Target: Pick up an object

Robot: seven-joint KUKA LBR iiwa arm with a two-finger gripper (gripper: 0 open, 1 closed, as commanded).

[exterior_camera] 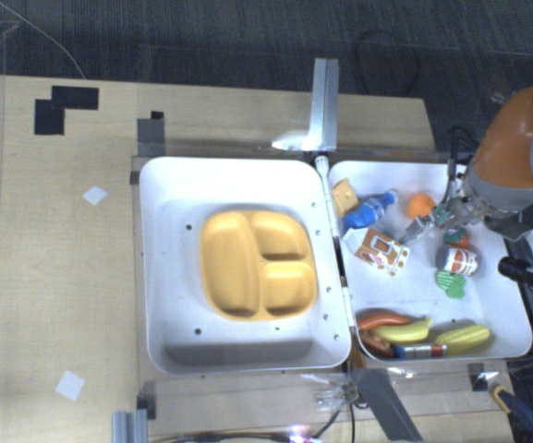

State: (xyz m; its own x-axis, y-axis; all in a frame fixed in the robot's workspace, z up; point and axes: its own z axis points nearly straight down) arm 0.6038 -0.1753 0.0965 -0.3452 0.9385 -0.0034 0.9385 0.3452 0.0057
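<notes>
no readable text, labels too small

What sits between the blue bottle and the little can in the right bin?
In the camera view, between the blue bottle and the can lies a small patterned box.

arm cut by right edge, pincer fingers too small to tell

Just one fixed cam up high, angled down over both white bins (arm enters from right).
</notes>
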